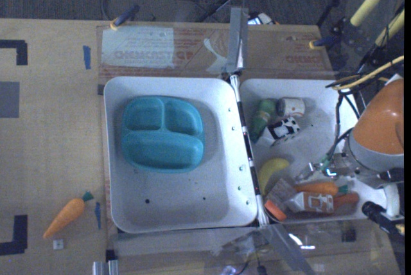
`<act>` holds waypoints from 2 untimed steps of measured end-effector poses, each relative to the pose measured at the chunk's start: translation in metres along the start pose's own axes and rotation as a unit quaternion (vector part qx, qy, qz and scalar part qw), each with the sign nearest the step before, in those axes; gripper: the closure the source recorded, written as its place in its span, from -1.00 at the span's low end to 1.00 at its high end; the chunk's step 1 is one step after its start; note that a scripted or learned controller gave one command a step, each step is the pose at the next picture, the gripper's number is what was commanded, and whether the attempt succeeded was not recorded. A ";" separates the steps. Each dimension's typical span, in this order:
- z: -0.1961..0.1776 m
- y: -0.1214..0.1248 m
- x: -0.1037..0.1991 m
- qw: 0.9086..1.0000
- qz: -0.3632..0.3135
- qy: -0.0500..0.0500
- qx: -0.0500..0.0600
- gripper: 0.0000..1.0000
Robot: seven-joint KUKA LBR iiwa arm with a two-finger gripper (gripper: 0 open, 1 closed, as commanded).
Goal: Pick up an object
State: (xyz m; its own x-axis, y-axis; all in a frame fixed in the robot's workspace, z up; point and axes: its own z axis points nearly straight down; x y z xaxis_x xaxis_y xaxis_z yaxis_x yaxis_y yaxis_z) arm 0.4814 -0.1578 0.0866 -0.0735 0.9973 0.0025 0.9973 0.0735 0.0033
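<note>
Nearest the lens sits the arm's orange band [382, 123], up and to the right of the yellow toy lemon [274, 172] that lies in the right bin [321, 90]. The gripper [324, 168] hangs low just right of the lemon, above the clutter; glare and cables blur it, so I cannot tell whether it is open or closed, and nothing is visibly held.

Below and right of the lemon lies an orange carton [314, 202], flat on its side, with other packaging crowded against it. Above the lemon stand a green bottle-like toy [262, 116], a cow-patterned piece [284, 129] and a small tin [292, 105]. Far left of the lemon, past the left bin [115, 158] with its blue divided plate [162, 133], a toy carrot [64, 217] lies on the tabletop [45, 139].

The lemon looks like light, hard, smooth plastic: rounded, so likely to squirt out unless taken across its middle. The carton seems light and slightly crushable, with flat faces; pinching its narrow sides looks safer, though its neighbours press close.
</note>
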 end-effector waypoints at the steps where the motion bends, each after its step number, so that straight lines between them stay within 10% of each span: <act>1: -0.010 0.001 -0.002 1.000 0.002 -0.002 -0.003 1.00; 2: -0.010 0.001 -0.003 1.000 0.002 -0.002 -0.003 -1.00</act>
State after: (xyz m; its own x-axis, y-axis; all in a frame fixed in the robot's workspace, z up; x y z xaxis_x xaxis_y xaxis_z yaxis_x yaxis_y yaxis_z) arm 0.4828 -0.1603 0.0966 -0.0688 0.9976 -0.0015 0.9976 0.0688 0.0085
